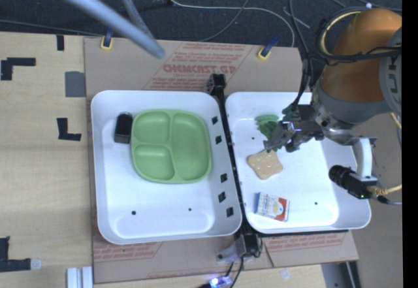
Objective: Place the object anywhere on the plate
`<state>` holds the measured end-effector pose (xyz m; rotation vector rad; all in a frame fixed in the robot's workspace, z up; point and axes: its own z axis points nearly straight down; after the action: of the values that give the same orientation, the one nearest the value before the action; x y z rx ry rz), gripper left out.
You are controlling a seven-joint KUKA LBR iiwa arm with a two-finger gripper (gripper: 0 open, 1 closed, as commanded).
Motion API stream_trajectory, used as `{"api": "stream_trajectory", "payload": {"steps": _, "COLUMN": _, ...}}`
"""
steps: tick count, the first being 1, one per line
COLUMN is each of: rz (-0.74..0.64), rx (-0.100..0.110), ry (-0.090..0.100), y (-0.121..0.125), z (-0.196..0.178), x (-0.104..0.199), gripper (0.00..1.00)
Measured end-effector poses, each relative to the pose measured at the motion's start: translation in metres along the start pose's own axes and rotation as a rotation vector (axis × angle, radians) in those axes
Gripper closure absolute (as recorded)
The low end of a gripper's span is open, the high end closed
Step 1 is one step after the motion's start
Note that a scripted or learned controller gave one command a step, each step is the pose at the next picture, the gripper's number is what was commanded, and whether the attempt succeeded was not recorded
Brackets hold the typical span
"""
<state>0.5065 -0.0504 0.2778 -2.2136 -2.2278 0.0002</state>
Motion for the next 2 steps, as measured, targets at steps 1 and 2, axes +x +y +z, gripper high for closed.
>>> {"api": "stream_trajectory", "payload": {"steps": 1, "rz": 0.0, "rx": 0.001, "ry": 0.0, "y": 0.024, "z": 0.011, "x": 0.056, "gripper": 1.0}}
{"api": "stream_trajectory", "payload": {"steps": 2, "rz": 0.0, "rx": 0.001, "ry": -0.001, "y": 0.032, "z": 0.016, "x": 0.106, "gripper": 1.0}}
